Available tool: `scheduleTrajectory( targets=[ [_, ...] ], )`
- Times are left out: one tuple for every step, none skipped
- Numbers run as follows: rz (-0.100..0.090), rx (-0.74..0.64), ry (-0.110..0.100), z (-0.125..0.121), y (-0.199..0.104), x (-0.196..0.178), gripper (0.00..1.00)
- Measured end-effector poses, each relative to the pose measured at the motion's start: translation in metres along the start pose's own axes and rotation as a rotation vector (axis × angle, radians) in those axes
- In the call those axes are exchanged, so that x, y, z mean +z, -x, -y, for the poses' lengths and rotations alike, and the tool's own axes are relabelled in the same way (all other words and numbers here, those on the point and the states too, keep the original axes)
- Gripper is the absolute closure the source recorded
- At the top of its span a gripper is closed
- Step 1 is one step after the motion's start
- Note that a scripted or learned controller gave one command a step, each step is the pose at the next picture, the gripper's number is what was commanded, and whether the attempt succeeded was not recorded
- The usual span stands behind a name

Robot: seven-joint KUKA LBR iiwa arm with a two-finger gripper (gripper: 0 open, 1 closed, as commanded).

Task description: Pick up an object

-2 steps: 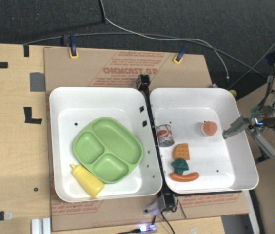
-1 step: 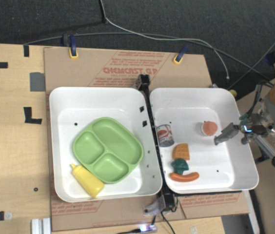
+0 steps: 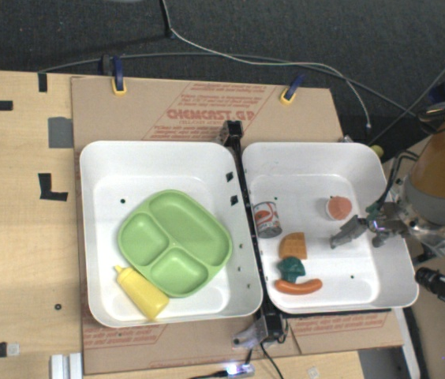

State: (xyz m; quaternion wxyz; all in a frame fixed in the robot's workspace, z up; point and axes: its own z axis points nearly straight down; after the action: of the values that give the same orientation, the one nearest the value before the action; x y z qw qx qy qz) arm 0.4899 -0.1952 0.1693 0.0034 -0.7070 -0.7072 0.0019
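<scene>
Several small toys lie in the right bin; nearest the spread, empty gripper is a round pink piece, judged light, rigid and smooth, best pinched across its middle.

Red print on the brown cardboard sheet under the two bins, reading about "CHEMCAST GP" in large letters, with smaller red lines above and below too small to read. More red print along the front edge of the cardboard, too small to read. Some label on the small can in the right bin, not legible.
</scene>
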Motion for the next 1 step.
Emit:
scheduleTrajectory(
  targets=[
    [0.0,0.0,0.0,-0.0002,-0.0029,0.0647,0.0]
  ],
)
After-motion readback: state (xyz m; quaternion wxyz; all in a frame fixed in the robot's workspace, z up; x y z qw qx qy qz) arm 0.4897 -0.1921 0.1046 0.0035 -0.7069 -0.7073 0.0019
